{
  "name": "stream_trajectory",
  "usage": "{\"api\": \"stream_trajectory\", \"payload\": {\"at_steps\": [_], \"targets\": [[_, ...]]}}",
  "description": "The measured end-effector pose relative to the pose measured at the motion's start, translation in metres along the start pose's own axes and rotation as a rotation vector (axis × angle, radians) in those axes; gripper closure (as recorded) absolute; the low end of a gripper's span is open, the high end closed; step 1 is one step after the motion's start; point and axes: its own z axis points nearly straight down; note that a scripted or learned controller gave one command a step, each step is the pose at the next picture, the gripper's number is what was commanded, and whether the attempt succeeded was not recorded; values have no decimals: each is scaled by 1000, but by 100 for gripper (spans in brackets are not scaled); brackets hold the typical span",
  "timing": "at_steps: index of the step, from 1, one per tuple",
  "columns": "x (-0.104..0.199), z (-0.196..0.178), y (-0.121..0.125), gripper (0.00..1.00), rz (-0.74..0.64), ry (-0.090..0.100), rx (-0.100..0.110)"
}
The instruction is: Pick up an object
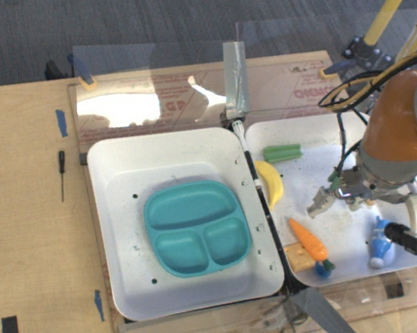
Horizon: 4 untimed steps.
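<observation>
The tool (321, 202) hangs low in the right bin (335, 259) with nothing between its fingers, which seem spread apart. This looks like the approach step. Nearest, just below it, lies the carrot (308, 239); the next move calls for dropping over it and closing.

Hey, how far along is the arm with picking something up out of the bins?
Nothing looks picked up yet. The gripper hangs low over the right bin, and nothing shows between its tips. The carrot, banana and green piece all lie on the bin floor; the teal tray sits in the left bin. Left: close on one item, probably the nearby carrot, and lift.
</observation>
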Motion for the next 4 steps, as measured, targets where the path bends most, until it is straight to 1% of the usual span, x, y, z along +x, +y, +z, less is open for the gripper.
{"api": "stream_trajectory", "payload": {"at_steps": [1,2,3,4], "targets": [[-66,17,-38,0,59,1,-16],[-69,17,35,0,17,6,-22],[-66,17,55,0,-11,-3,-20],[-67,8,55,100,-11,-5,-22]]}}
